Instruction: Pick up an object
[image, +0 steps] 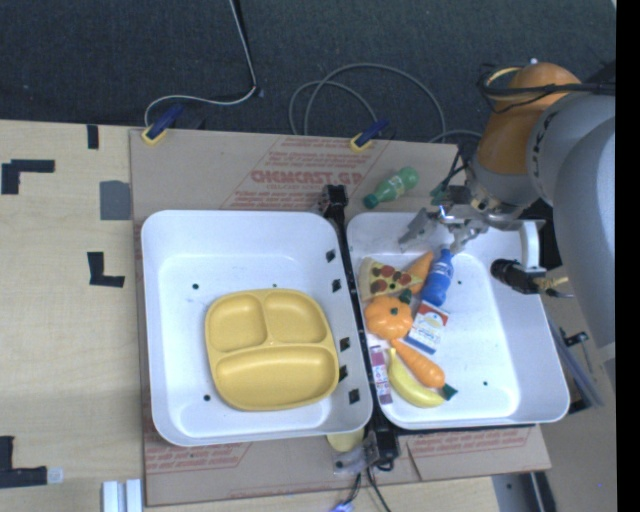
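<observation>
Left bin (165, 300): yellow divided tray (271, 348), sits mid-bin toward the near side. Right bin (520, 380): pile along its left side — pizza slice toy (385, 276), orange fruit (387, 318), carrot (420, 365), banana (412, 390) at the near end, blue bottle (437, 280) standing tilted against the pile. Green bottle (392, 186) lies on the bench past the bins. Hand (447, 222) hovers over the right bin's far edge, just above the blue bottle's cap, fingers spread apart, nothing between them.

arm (590, 150): cut off right | banana (412, 388): partly under carrot (420, 364)
</observation>
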